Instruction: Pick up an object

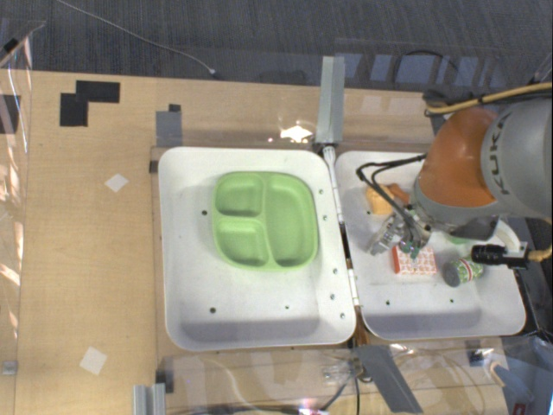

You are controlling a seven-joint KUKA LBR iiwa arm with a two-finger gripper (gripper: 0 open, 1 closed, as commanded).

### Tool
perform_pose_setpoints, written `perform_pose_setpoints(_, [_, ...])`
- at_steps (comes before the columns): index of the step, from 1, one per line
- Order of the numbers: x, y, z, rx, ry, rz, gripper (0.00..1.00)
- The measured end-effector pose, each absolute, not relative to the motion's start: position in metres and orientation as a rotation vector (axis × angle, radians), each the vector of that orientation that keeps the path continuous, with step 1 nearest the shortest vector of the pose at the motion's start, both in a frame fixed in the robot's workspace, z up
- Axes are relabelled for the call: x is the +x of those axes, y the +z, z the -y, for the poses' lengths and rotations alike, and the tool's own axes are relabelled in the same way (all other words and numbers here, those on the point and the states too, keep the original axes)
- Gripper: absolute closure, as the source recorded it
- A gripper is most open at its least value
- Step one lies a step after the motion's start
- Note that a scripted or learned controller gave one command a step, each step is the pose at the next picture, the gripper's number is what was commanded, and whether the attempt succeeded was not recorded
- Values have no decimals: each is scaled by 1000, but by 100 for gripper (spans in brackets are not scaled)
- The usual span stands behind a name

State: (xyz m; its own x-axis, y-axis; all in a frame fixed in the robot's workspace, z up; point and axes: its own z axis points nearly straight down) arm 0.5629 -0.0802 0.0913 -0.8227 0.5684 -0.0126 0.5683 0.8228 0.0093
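My gripper [396, 237] hangs low in the right bin [432, 314], under the grey and orange arm. Its fingers point down and left, just left of a red and white box [415, 264] that lies flat on the bin floor. An orange object [380, 200] sits behind the gripper, partly covered by black cables. A small green and white can [462, 272] lies on its side to the right of the box. I cannot make out anything between the fingers.
The left bin [186, 309] holds a green three-compartment tray [263, 220] near its middle. A metal post [330, 102] rises behind the divide between the bins. The arm's bulk covers the right bin's far right part.
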Motion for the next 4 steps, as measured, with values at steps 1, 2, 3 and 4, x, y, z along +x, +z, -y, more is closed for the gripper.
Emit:
perform_pose_setpoints(1, [591, 189, 43, 1452, 11, -2773, 100])
perform_pose_setpoints(2, [516, 184, 23, 2109, 3, -2326, 100])
perform_pose_setpoints(3, [488, 229, -2, 2672, 5, -1650, 100])
perform_pose_setpoints(4, [487, 217, -34, 2847, -1, -1329, 100])
